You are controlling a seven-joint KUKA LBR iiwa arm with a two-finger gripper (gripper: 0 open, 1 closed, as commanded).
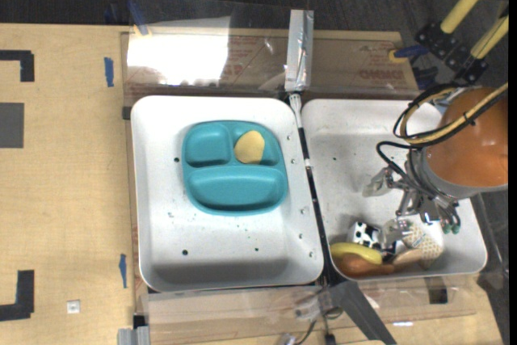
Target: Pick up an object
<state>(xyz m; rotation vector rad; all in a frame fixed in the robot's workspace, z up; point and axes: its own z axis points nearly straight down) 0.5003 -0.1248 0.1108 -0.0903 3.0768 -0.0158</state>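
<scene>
In the right bin (339, 141), a cluster of objects lies against the near wall. It holds a yellow banana (356, 253), a small black-and-white spotted item (367, 235), a pale netted object (426, 239) and a brownish-red piece (397, 265). My gripper (406, 224) hangs low over this cluster, just left of the netted object and right of the spotted item. The wrist and its cables hide much of the gripper. I see nothing lifted off the bin floor.
The left bin (161, 198) bears a teal divided plate (234, 182) with a yellow rounded object (250, 146) in its upper right compartment. A ridge (303, 166) separates the two bins. Bare floor shows in the far left part of the right bin.
</scene>
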